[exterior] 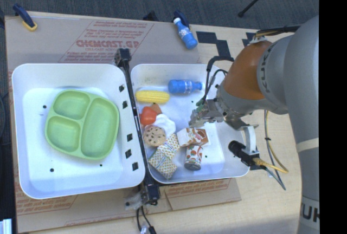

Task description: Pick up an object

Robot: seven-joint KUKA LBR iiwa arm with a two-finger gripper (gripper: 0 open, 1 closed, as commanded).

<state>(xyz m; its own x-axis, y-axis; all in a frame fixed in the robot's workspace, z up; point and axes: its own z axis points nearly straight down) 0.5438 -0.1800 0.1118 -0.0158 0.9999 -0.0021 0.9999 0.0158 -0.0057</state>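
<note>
Below, brown cardboard (108,38) covers the bench under both white bins (27,119); jaws (201,117) state: cannot tell.

Camera: fixed above bench (255,195), tilted down.
Coverage: both bins.
Arm (282,73): enters from 3 o'clock.
</note>
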